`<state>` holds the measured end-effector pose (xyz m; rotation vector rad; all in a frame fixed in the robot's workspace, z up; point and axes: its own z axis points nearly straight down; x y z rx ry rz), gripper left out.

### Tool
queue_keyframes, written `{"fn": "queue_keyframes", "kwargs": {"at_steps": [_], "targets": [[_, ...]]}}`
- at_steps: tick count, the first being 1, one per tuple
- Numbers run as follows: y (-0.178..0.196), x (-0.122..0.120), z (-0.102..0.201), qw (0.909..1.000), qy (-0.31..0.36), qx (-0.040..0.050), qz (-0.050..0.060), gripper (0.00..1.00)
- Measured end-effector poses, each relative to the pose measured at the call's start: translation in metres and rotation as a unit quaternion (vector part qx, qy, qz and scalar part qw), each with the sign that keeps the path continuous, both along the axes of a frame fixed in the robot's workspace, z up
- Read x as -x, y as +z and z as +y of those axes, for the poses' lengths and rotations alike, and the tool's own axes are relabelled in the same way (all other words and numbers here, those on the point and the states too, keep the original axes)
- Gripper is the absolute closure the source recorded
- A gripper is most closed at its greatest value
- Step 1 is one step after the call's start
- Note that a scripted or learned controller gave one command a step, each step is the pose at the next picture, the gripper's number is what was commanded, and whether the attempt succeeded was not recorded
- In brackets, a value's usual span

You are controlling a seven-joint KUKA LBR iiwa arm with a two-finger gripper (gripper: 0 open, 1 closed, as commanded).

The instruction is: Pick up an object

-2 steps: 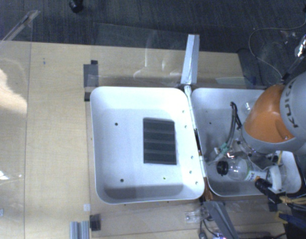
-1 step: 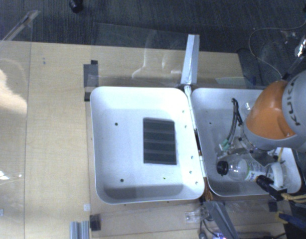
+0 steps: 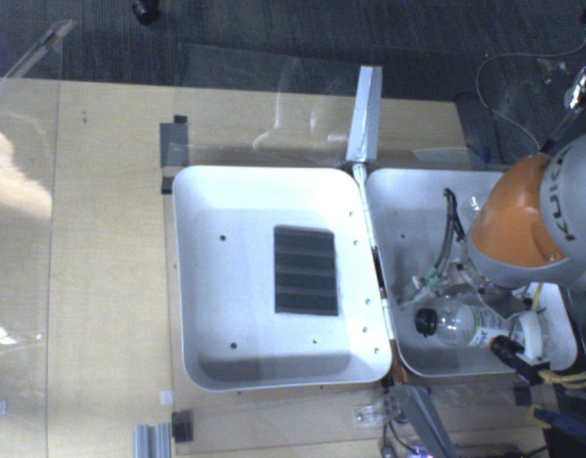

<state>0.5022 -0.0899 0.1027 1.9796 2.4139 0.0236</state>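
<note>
Clear plastic bottle (image 3: 455,324) with a black cap lies on its side in the right bin (image 3: 408,256), claw (image 3: 444,289) right above it. Can't tell the claw's state. Left bin (image 3: 207,256) holds a dark ribbed block (image 3: 305,270).

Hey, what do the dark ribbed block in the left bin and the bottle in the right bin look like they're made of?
The ribbed block looks like matte dark rubber or foam: flat grey-black with no shine, though the view leaves this open. The bottle looks like clear plastic with a black cap: the bin floor shows through it and it carries bright glints. Both bins look like smooth white moulded plastic.
</note>
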Motion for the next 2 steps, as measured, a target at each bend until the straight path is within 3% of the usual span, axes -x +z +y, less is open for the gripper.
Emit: {"fn": "queue_keyframes", "kwargs": {"at_steps": [1, 2], "targets": [[0.006, -0.013, 0.000, 0.9988, 0.049, 0.0000, 0.010, 0.00], [0.025, -0.052, -0.004, 0.9998, 0.017, 0.0001, 0.010, 0.00]]}}
